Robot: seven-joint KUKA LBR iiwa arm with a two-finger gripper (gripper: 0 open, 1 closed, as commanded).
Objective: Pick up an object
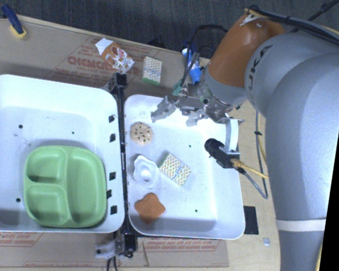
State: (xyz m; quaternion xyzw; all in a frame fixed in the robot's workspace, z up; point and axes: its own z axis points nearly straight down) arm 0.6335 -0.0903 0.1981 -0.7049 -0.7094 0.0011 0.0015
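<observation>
The gripper point(177, 113) is seen spread apart and unloaded above the right bin point(229, 200), near its back wall. The cookie point(140, 134) lies just below-left. A miss is judged likely if descent is made unaligned, with fingers striking the rim.

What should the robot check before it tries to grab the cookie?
1. Cookie lies free in the right bin, nothing on top: ok.
2. Gripper is above the right bin: ok.
3. Gripper is right over the cookie: not ok, it sits up and to the right of it.
4. Space around the cookie: ok; the white cup and patterned packet lie apart from it.
5. Gripper holds nothing: ok, nothing shows between the fingers.
</observation>
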